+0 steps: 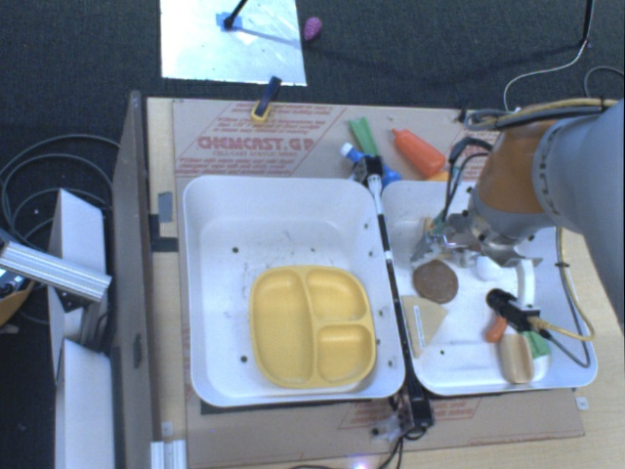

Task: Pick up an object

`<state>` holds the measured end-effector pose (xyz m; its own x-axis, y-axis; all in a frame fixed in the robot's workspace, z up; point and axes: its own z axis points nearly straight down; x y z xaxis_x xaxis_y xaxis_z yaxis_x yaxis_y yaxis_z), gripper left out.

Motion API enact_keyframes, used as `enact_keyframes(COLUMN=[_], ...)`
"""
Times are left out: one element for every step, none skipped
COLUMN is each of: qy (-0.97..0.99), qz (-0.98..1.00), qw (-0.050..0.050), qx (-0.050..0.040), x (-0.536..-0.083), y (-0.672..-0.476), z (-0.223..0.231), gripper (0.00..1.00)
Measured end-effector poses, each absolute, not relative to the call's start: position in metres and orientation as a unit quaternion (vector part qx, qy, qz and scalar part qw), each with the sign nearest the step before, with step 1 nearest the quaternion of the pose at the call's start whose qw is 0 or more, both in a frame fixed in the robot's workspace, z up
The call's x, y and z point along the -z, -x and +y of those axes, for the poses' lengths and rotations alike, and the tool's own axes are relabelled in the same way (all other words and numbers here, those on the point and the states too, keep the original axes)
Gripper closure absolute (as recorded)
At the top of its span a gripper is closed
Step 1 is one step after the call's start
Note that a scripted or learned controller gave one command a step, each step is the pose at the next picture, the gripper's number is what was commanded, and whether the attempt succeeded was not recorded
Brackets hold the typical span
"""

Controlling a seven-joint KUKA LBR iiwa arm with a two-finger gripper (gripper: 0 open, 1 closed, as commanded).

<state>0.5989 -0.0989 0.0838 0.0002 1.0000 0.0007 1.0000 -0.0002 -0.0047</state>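
Dark grey carpet (68, 57) covers the floor around the bench. A pale, shiny sheet (232, 27) lies flat on it at the top, with a small purple object (312, 28) just beside the sheet's right edge. Black cables (39, 169) loop over the carpet at the left, and a thin black cable (590, 8) runs down at the upper right. A white box-like frame (83, 301) with a metal rail (54, 270) stands at the left. The tabletop (244, 135) is brown board printed with red lettering. Lighting is even and soft.
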Motion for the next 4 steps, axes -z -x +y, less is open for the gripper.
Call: enact_keyframes(qy=[0.707, 0.707, 0.707, 0.709], qz=[-0.707, -0.708, -0.708, -0.705], qw=[0.002, -0.001, -0.001, -0.005], qx=[-0.0009, 0.0006, 0.0018, 0.0002], x=[-0.084, -0.084, -0.095, -0.18], y=[-0.55, -0.555, -0.556, -0.52], z=[-0.089, -0.089, -0.088, -0.17], gripper=[0.0, 0.0, 1.0, 1.0])
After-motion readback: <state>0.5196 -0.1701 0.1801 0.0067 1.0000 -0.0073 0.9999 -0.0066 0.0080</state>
